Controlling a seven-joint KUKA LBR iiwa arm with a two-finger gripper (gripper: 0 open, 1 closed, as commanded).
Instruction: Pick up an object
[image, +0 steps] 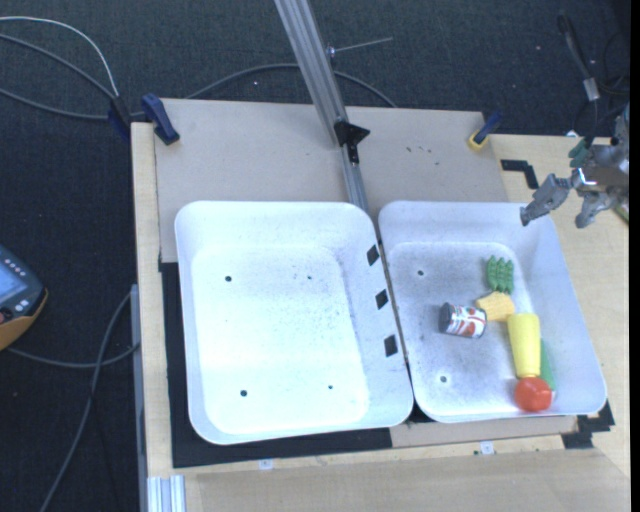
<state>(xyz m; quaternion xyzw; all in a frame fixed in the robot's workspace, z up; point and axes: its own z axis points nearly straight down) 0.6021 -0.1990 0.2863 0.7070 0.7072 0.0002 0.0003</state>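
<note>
In the right bin lie several small objects. A red and white can rests on its side near the middle. A green toy and a small yellow piece sit just right of it. A long yellow object runs down toward a red ball near the front right corner. My gripper hangs over the bin's far right corner, above and apart from all of them. Its fingers are spread open with nothing between them.
The left bin sits beside the right one, with black clips along the shared edge. A metal pole slants up from the back of the bench. Blue and yellow clamps hold the board's far corners.
</note>
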